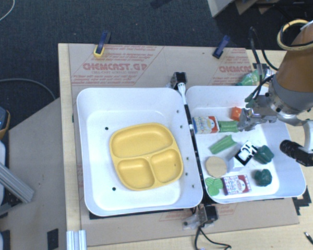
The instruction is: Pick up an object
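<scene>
Clutter of small items sits in right bin (281,189): white packet (205,124), green bar (221,144), tan disc (216,166), red-white box (235,184), black-white block (245,153), dark green lumps (263,177). Gripper (249,120) hangs over that bin's upper middle, near orange piece (235,112) and a green piece (229,126); jaw state cannot be told, nothing seen held. Left bin (94,139) holds yellow divided tray (144,154).

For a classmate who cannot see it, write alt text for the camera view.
A grey and orange robot arm's gripper hovers over the right white bin of small toy items, beside a green block. The left white bin holds a yellow divided tray.
</scene>
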Motion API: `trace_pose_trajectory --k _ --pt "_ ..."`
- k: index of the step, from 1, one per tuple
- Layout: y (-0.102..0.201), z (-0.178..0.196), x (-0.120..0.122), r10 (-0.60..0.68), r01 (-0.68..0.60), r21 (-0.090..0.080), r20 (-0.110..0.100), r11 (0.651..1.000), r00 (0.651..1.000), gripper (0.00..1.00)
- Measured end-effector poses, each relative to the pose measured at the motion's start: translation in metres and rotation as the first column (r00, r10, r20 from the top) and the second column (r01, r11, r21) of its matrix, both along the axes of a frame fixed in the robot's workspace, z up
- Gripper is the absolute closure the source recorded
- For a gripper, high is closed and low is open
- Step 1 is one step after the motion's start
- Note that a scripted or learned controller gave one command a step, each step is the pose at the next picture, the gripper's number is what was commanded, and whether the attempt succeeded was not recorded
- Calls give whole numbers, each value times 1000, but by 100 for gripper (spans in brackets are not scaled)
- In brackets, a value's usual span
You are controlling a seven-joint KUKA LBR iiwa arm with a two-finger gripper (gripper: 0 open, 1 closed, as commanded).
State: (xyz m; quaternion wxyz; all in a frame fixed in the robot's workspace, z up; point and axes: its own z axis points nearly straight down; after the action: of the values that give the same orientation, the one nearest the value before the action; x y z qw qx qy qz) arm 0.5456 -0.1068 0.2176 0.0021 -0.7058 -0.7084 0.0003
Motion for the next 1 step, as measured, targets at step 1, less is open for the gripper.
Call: trace_pose_trajectory --k 1 --pt "43 -7 -31 0 0 1 -1 1000 1000 100"
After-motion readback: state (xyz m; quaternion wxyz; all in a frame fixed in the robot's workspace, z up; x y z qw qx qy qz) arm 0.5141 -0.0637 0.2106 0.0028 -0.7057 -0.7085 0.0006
